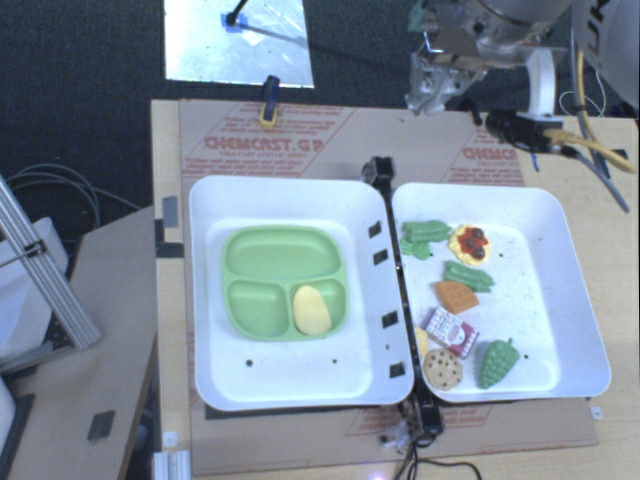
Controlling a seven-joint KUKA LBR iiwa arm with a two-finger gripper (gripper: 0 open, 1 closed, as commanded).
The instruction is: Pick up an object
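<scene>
Well below the hand (430, 93), grip unreadable, toy foods (458, 298) lie in the right bin (560, 268).

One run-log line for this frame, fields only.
arm: raised past far edge of right bin | gripper: nothing visibly held | right bin: toy foods incl. cookie, grapes | left bin: green tray, yellow piece

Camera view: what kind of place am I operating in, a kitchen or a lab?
Most likely a robotics lab bench, not a kitchen: two white bins taped on cardboard, toy food like plastic grapes, and loose cables beside the arm.
</scene>
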